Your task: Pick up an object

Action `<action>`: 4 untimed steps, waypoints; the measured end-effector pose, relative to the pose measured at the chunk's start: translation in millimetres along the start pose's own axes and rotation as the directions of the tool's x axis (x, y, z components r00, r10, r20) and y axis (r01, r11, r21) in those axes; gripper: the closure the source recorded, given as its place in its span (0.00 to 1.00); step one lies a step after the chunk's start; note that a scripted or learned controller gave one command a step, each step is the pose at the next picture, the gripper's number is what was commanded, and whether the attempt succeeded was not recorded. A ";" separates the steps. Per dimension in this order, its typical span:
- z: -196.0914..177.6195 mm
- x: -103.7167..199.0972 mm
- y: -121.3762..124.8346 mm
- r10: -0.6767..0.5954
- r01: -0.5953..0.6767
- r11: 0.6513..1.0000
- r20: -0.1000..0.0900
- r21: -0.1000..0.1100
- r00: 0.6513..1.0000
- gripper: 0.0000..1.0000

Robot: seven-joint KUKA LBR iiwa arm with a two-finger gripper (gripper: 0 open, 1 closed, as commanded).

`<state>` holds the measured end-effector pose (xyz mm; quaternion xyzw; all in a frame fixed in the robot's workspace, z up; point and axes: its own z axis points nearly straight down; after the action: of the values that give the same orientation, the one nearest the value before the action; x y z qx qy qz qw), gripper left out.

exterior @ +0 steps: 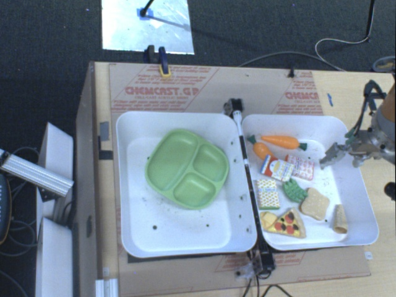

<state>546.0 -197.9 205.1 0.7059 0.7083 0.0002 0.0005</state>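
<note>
I see the gripper (331, 155) at three o'clock, hovering over the right bin's (359, 228) far edge, nothing between its fingers. In that bin lie a carrot (281, 141), a red-and-white carton (278, 167), a pizza slice (283, 223) and toast (314, 203). The left bin (133, 228) holds a green divided plate (187, 168) at centre.
</note>
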 end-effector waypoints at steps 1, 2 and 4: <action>104.7 36.1 101.6 -0.001 0.001 1.000 -0.002 0.003 1.000 0.00; 116.6 62.2 120.8 -0.002 0.002 1.000 0.007 0.015 1.000 0.00; 6.5 101.5 85.2 -0.003 0.003 1.000 0.000 -0.005 1.000 1.00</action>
<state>630.9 -96.2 198.6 0.7050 0.7092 0.0019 0.0021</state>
